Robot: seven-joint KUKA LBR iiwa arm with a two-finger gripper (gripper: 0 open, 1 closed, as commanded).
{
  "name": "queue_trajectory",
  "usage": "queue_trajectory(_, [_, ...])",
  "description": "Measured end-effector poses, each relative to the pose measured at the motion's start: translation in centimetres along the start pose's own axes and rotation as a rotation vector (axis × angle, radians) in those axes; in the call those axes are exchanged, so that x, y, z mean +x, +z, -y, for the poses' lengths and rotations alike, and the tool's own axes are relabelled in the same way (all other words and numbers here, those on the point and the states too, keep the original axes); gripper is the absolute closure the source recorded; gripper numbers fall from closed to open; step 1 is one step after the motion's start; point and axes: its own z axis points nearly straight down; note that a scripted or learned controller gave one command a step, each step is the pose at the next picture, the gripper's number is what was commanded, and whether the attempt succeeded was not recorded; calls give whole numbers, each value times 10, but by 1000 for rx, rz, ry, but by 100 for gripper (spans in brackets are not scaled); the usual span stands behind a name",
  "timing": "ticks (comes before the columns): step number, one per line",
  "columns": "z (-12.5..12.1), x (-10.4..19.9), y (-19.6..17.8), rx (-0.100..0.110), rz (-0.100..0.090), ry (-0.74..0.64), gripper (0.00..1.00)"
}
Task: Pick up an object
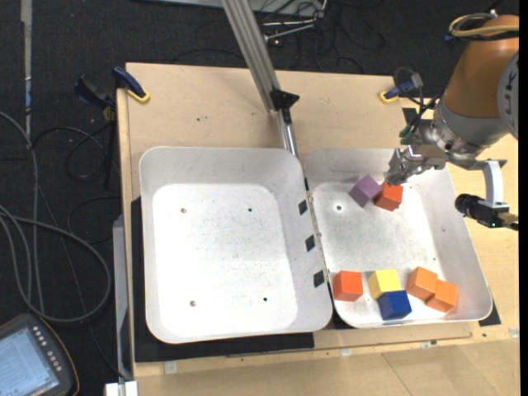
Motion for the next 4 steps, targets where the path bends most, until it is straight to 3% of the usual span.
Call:
queue_trajectory(3, [-38, 158, 0, 3, 0, 0, 100])
queue_trajectory(4, [-42, 215, -19, 1, -2, 1, 100])
